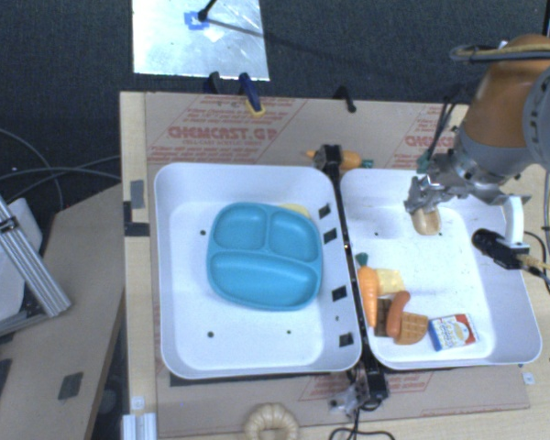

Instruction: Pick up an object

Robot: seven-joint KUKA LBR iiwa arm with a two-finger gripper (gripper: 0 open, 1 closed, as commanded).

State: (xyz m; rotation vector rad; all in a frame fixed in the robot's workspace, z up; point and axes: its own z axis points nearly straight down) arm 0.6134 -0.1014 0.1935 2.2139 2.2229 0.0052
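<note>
Two shallow white bins [257, 360] sit on cardboard, and over the right one the metal two-finger gripper [424, 200] hangs just above a small tan rounded object [427, 222], grip unclear.

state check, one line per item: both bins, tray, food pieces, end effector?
left bin: holds blue tray
blue tray: flat, upright, compartments look bare
right bin: holds the food pieces
carrot: lying along the bin's left wall
sausage: lying beside carrot
small box: lying flat, near front corner
tan piece: right under end effector, grasp unclear
end effector: low over right bin
</note>
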